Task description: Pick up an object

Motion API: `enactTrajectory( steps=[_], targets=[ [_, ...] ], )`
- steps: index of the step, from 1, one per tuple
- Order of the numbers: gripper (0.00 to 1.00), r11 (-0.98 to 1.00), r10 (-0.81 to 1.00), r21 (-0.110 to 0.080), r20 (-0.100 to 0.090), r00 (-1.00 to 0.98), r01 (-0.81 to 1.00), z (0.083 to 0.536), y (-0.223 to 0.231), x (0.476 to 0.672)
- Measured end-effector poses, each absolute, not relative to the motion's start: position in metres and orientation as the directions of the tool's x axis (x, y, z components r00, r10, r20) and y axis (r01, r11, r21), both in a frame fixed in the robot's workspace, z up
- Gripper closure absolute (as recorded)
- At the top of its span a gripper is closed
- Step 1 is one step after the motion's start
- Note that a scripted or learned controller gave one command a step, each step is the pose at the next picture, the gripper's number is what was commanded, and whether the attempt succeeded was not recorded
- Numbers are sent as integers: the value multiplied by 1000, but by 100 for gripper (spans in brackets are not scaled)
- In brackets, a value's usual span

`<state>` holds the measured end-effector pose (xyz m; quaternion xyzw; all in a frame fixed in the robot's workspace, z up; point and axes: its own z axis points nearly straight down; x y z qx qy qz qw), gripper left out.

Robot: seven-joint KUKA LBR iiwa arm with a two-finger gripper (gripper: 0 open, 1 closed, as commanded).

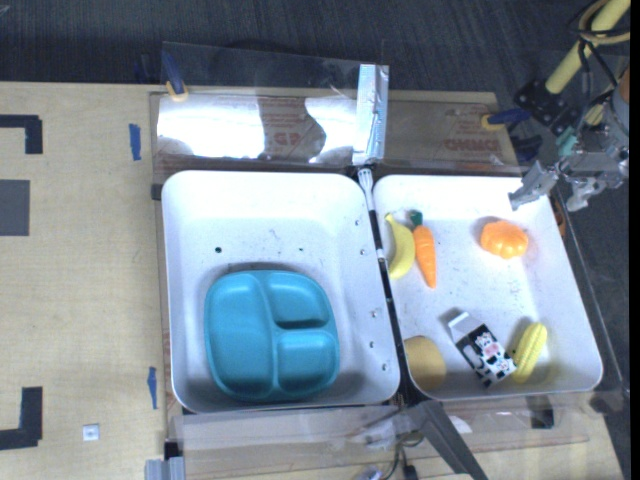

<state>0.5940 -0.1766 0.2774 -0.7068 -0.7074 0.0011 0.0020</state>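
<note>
Looking down at a slant on the right-hand shallow white bin (560,308), taken as landmark. Lying loose inside it, probably scattered as pick candidates: orange plastic pumpkin (503,239) toward its far right, orange toy carrot (425,255) and yellow toy banana (401,246) touching by its left wall, tan round potato-like piece (425,361), black-and-white cow-patterned block (484,353) and yellow corn-like piece (529,350) along its near edge. Sitting left of it, in the neighbouring bin: blue compartment tray (270,330). Hovering over its far right corner, nearest the pumpkin: two-finger gripper (560,183), gripping nothing visible; jaw opening impossible to tell.
</note>
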Motion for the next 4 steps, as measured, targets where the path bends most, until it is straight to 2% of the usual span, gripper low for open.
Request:
enactTrajectory(
  steps=[1,2,3,4],
  targets=[
    [0,106,994,-11,14,-106,994,103,-215,613],
    [0,187,982,-2,18,-187,982,87,-211,649],
    [100,190,982,3,10,-190,982,97,-211,650],
    [100,235,972,7,-2,-235,972,181,-153,669]
  ],
)
